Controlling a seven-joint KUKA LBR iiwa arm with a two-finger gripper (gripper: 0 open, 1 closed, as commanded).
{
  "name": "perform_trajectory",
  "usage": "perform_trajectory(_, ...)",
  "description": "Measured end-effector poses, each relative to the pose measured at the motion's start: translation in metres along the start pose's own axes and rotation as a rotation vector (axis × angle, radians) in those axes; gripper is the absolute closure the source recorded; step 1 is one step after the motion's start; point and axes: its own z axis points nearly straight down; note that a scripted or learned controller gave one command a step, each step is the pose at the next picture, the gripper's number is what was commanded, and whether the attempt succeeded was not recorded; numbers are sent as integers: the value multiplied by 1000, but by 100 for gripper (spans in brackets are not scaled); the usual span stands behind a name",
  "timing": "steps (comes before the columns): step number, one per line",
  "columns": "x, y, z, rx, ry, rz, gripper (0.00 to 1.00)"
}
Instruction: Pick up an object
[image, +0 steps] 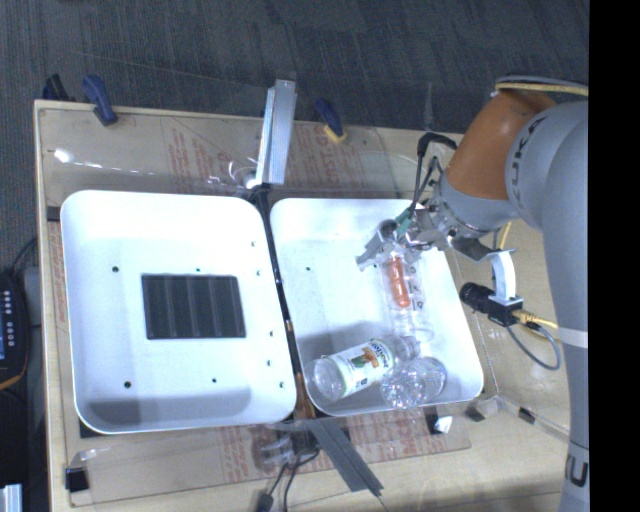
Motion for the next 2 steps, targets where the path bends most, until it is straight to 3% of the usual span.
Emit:
perform_trajectory(1,-4,33,5,0,1,-32,0)
perform_trajectory(2,2,-14,-13,1,2,-58,0)
